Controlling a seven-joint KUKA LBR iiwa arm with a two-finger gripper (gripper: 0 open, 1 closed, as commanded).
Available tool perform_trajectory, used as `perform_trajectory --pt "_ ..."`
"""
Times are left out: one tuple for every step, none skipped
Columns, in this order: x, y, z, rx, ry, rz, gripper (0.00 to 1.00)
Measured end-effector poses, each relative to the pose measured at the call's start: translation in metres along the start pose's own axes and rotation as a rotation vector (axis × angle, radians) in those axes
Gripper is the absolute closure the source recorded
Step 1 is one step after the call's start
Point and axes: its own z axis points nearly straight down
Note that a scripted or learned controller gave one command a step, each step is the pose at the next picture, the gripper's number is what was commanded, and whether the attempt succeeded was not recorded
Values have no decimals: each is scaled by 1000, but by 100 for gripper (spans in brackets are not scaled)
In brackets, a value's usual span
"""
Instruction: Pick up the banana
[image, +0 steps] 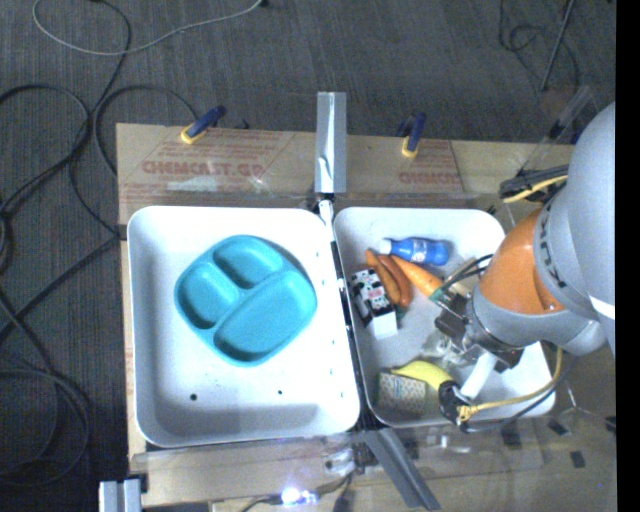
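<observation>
The banana (422, 374) lies yellow near the front of the right bin (480, 222), partly under a grey-green textured block (400, 396). My gripper (452, 345) hangs low over the bin, just right of the banana and close above it. The grey wrist with its orange band (515, 270) covers the bin's right side and hides what lies under it. Nothing shows as lifted by the gripper.
At the back of the right bin are a blue bottle (418, 249), an orange carrot-like item (396, 276) and a small black-and-white box (372, 296). The left bin (160, 400) holds a blue divided tray (246, 297). A yellow cable (500, 403) loops near the front rim.
</observation>
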Motion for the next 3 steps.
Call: perform_trajectory --pt "0 0 0 1 0 0 0" --pt "-19 12 -27 7 -6 -7 0" --pt "-17 10 -29 6 -9 -152 0"
